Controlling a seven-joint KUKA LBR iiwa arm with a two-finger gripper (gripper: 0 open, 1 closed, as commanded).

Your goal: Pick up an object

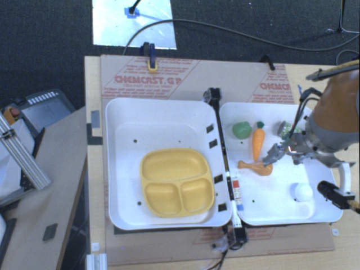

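In the right bin [270, 207] lie a green round object [242, 130], an orange carrot [257, 142] with a green top, a tan drumstick-shaped piece [256, 167] and a white ball [302, 192]. A small green and silver item [284, 130] lies near the bin's far right, partly behind the arm. My gripper [274, 154] reaches in from the right and hangs low over the right end of the tan piece, just right of the carrot. Whether it touches the tan piece is unclear.
The left bin [121, 151] holds a yellow three-compartment tray [175, 181]. A black divider strip [220, 151] runs between the bins. The arm's orange and grey body [337, 114] covers the right bin's far right corner. Cables cross the floor beyond the bench.
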